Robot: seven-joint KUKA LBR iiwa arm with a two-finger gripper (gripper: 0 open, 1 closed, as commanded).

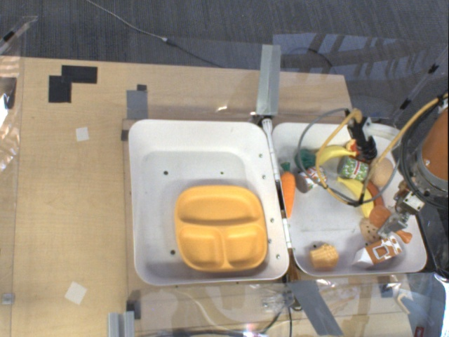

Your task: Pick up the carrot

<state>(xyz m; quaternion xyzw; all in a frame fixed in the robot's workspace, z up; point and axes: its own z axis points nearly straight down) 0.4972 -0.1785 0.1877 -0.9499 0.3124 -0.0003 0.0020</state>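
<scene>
The carrot (287,189) is small and orange with a green top, and lies lengthwise against the left wall of the right bin (303,258). My gripper (401,215) hangs over that bin's right side, far to the right of the carrot and apart from it. It sits low near some orange and brown pieces (377,217). The grey arm with its orange band (435,149) comes in from the right edge.
Between carrot and gripper lie a yellow banana (335,153), a green can (353,168) and a yellow cable loop. A corn piece (323,256) and a white carton (377,253) sit near the front wall. The left bin (151,188) holds a yellow divided plate (221,227).
</scene>
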